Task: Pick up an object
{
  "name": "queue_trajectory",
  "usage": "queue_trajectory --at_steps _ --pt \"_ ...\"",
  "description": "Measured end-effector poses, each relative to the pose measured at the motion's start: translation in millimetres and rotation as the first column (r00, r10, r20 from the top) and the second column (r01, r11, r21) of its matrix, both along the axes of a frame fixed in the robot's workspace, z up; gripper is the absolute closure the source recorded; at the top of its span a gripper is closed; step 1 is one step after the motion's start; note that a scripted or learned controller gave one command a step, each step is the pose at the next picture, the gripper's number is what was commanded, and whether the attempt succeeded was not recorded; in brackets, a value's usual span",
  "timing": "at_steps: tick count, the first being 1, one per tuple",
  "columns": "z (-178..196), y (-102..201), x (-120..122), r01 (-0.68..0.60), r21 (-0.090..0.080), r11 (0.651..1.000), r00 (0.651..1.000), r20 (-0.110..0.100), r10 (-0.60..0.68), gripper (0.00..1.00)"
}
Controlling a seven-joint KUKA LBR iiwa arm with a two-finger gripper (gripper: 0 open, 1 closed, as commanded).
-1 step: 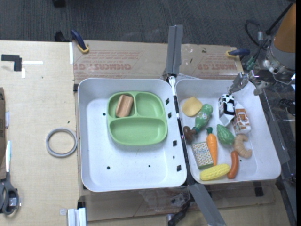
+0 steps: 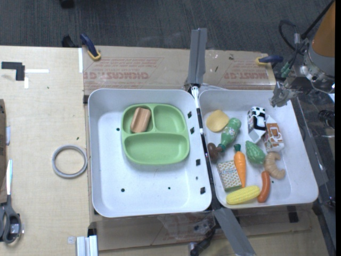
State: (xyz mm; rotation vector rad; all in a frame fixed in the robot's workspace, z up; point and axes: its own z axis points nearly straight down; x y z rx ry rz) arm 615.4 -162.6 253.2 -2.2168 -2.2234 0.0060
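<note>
The right bin (image 2: 303,159) holds several toy foods: a yellow chip (image 2: 217,120), a green bottle (image 2: 229,134), a black-and-white carton (image 2: 257,119), an orange-and-white box (image 2: 274,136), a carrot (image 2: 240,167), a green vegetable (image 2: 254,153), a tan shrimp (image 2: 275,166), a corn cob (image 2: 243,196), a red sausage (image 2: 264,186) and a cracker box (image 2: 229,175). My gripper (image 2: 280,97) hangs over the bin's far right corner, above and to the right of the carton, with nothing seen in it. In the left bin (image 2: 106,180) a green divided plate (image 2: 160,148) carries a bread roll (image 2: 140,119).
A grey metal bar (image 2: 197,57) runs back from the seam between the bins. On the bench at the left lie a tape ring (image 2: 70,160) and scissors (image 2: 8,220). Blue clamps (image 2: 90,46) sit on the cardboard behind the bins.
</note>
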Motion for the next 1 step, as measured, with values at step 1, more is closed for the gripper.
queue_trajectory --at_steps 1 --pt "0.0 0.0 0.0 0.000 0.000 1.000 1.000 0.000 0.000 0.00"
